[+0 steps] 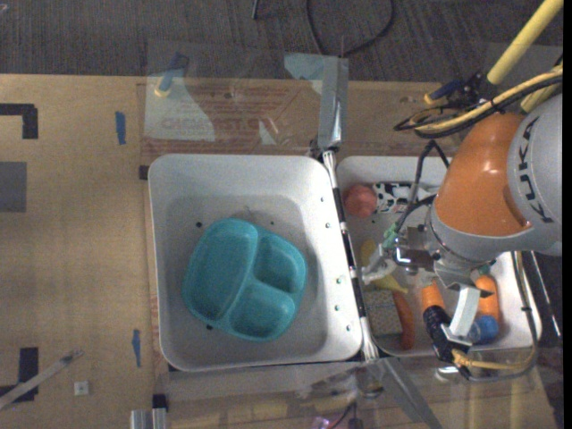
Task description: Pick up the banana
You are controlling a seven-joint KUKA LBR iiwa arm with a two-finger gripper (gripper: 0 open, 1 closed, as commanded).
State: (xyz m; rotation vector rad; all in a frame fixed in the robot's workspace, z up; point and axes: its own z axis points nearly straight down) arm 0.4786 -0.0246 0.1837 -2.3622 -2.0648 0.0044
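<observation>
Can't tell if the gripper [394, 259] is open or closed since the arm's bulk hides it, but it's low in the right bin [529, 322] just above the banana [384, 282], which looks unlifted among the other toys, so the pick isn't done.

Left of the claw [393, 266], a matt teal plastic divided plate [246, 278] in a smooth white plastic bin [170, 239]. Beneath both, bare matt wooden bench [71, 239]. Above the claw, a glossy orange wrist band [478, 186].

We see our grey arm [545, 164] with black KUKA lettering, a glossy orange band [478, 181], yellow and black cables [474, 105], and a silvery wrist block [420, 248].
</observation>
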